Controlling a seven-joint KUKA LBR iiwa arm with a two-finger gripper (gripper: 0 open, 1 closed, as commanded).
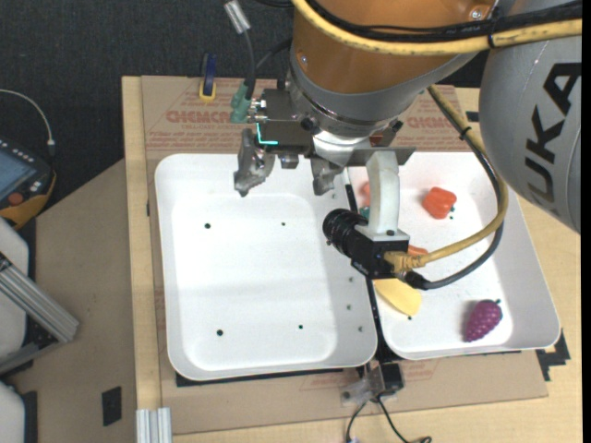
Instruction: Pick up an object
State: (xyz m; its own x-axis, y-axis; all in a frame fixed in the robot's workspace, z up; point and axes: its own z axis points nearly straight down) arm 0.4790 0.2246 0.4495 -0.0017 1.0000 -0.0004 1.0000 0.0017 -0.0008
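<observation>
Seen from above at a slant: two white bins side by side on a cardboard sheet [138, 247] covering the table.

Left bin [185, 275]: bare white floor with four small dark dots.

Right bin [526, 275], holding the candidate objects:
- Red pepper [440, 201], near the far right, lying on the floor.
- Purple grapes [481, 320], near the front right corner, well apart from the pepper.
- Yellow wedge [401, 297], at the front left of this bin, just beside the divider, partly under the black camera mount [355, 238].
- Small orange-red piece [364, 192] beside the white bracket [384, 192], mostly hidden; identity unclear.

Arm [388, 35]: grey with orange band, entering from the right and filling the top of the view. Yellow cable [466, 240] looping from the arm down to the mount.

Gripper [283, 180]: positioned over the far edge of the left bin, close to the divider. Fingers [247, 175] spread apart, released, nothing between them. Left finger over the left bin's far rim; right finger nearer the divider. Contact with the bin floor cannot be determined.

All objects lying in the right bin, apart from the fingers; none grasped.

Blue-and-yellow clip [209, 79] on the far edge of the cardboard, behind the left bin.
</observation>
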